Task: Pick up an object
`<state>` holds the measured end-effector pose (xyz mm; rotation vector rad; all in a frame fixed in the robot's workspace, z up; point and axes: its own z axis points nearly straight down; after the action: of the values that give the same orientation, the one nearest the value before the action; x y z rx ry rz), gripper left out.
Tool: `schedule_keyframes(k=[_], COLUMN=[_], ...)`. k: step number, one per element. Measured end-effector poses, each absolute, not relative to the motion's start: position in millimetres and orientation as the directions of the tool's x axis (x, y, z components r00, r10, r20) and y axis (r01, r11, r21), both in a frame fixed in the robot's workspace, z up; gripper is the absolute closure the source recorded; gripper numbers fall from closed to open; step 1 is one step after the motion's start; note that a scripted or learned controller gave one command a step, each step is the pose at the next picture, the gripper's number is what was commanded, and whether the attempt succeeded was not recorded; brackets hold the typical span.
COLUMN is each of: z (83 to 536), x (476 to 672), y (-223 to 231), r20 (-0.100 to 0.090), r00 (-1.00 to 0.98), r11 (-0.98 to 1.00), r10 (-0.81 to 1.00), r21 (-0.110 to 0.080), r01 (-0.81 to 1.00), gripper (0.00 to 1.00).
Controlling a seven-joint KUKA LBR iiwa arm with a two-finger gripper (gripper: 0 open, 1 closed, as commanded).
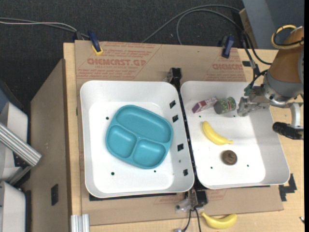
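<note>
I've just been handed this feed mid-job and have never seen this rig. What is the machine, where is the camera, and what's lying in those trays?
You are looking down at a slant from one fixed camera above a bench. The grey arm with the orange band reaches in from the right; its hand hangs low over the far right part of the right bin, beside a small grey-green can. I see nothing held between its fingers. That bin also holds a pink and white packet, a banana and a brown round object. The left bin holds a blue divided plate. A second banana lies outside, at the bench's near edge.
</note>
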<state>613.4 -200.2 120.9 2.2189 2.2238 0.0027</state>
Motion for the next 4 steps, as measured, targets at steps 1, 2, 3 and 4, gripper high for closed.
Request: schedule_keyframes(k=[1, 2, 3, 4], z=[172, 230, 248, 248], x=[623.3, 614.9, 616.1, 616.2], y=[-195, -195, -195, -153], r20=[-0.002, -0.002, -0.001, 0.001], r00=[-0.003, -0.001, -0.002, -0.004], r11=[0.003, 0.001, 0.002, 0.004], r10=[1.000, 1.000, 1.000, 1.000], r21=[0.007, 0.007, 0.005, -0.002], r01=[1.000, 1.000, 1.000, 1.000], gripper=[1.00, 1.00, 1.00, 1.00])
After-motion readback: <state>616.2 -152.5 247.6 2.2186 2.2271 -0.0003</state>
